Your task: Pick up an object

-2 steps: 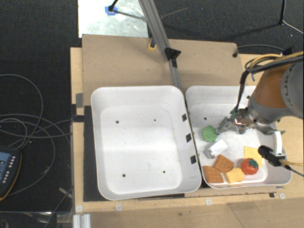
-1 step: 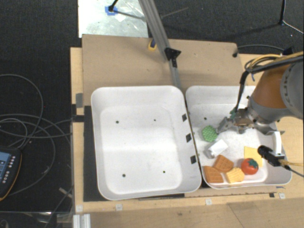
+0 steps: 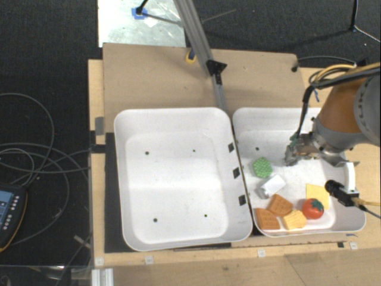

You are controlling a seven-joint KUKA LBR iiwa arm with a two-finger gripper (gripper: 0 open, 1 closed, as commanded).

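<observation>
Dark carpet all round, cables looping at left; in the middle a brown desk [image 3: 256, 70] bearing two shallow white bins side by side. Nearest the front edge of the right bin [image 3: 262, 121], a cluster: two orange waffle-like pieces [image 3: 274, 211], a yellow square [image 3: 294, 220], a red tomato [image 3: 313, 208] and a yellow block [image 3: 317, 193] just behind it. A little farther back, a small white and grey piece [image 3: 271, 186], then a green ball [image 3: 262, 167]. Farther still and to the right of the ball, the tool [image 3: 292, 154], hanging over bare bin floor, near the ball but apart from it, well clear of the front cluster. Cannot tell whether open or closed. Beyond, the grey arm [image 3: 351, 115] with its orange band. Left bin [image 3: 172, 177] alongside. At the far side, a slanted grey pole [image 3: 196, 28].
</observation>
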